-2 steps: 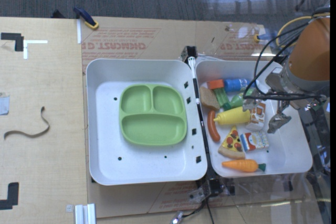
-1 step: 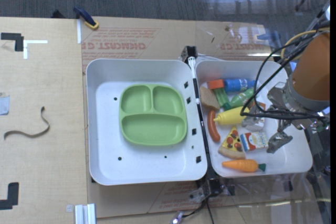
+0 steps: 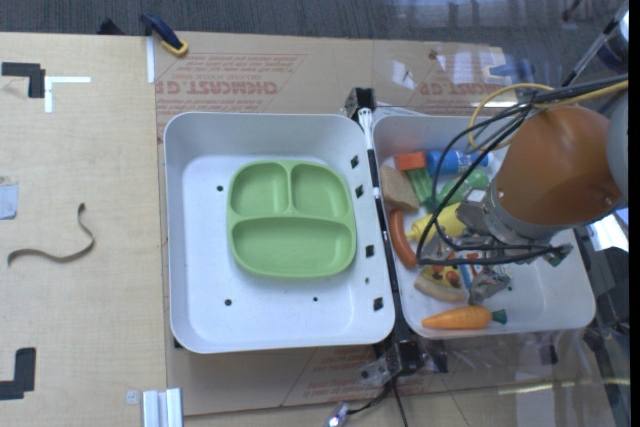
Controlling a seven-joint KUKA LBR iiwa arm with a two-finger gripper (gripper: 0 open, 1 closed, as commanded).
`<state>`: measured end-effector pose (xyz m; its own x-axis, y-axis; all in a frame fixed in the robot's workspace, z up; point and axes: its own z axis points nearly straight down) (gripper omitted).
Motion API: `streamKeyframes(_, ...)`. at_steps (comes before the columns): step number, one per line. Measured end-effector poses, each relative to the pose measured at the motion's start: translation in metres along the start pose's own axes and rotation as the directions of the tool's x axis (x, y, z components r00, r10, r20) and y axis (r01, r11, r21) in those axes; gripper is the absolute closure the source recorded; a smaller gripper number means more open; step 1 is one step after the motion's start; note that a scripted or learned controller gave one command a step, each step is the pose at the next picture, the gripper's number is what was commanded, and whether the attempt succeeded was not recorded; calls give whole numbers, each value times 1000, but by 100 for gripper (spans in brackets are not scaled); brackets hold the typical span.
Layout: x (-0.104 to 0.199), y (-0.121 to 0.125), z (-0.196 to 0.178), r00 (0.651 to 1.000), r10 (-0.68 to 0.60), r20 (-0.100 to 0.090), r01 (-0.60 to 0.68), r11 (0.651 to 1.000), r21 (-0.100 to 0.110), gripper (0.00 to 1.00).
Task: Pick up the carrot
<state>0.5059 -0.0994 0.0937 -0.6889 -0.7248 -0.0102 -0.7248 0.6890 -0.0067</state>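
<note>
Two shallow white bins side by side on a bench covered with cardboard.

Item 1: claw, grey, under the orange-banded wrist, low over the right bin. Whether its fingers stand wide or narrow cannot be told; nothing is seen between them.

Item 2: carrot, orange with a green tip. Lies flat just below the claw and slightly to its left, near the bin's front wall. Long axis runs left to right; pointed end left, green tip right.

Item 3: pizza slice toy, just left of the claw, between it and a red sausage.

Item 4: clutter above and left of the claw: yellow piece, green piece, orange block, blue bottle, brown bread slice.

Edges and room: bare bin floor to the claw's right; to its left, toys crowd up to the wall shared with the left bin, which holds a green divided plate with bare floor all round it.

Writing: red print on the cardboard well left of and above the claw, seen upside down; not surely legible.
</note>
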Motion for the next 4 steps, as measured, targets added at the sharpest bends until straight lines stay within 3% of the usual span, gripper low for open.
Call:
streamKeyframes(1,-3,-1,-14,1000,-3,5,3,1000,5,100)
streamKeyframes(2,-3,-1,-12,1000,-3,3,3,1000,2,0)
streamKeyframes(3,-5,-1,-21,1000,-5,7,4,1000,3,100)
streamKeyframes(4,-5,-1,-21,1000,-5,7,5,1000,3,0)
